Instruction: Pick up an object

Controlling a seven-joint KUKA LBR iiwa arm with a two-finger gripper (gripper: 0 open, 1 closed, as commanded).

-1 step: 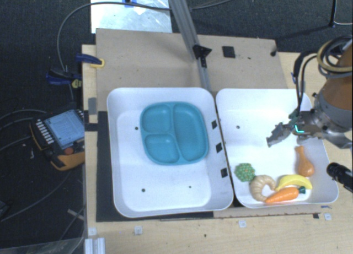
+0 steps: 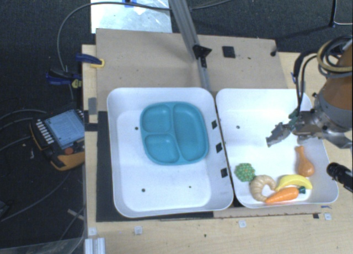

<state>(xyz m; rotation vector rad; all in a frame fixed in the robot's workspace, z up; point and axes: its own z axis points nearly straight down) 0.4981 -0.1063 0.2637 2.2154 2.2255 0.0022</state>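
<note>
Gripper (image 2: 274, 136) hovering over right bin (image 2: 248, 109), finger state: cannot tell. Drumstick (image 2: 304, 162) lying just right and nearward of it, long axis running far-to-near; other toy food (image 2: 276, 184) sitting nearer.

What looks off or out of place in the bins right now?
Nothing stands out. The blue divided plate sits flat in the left bin; broccoli, croissant, carrot, banana and drumstick cluster in the right bin's near corner.
</note>
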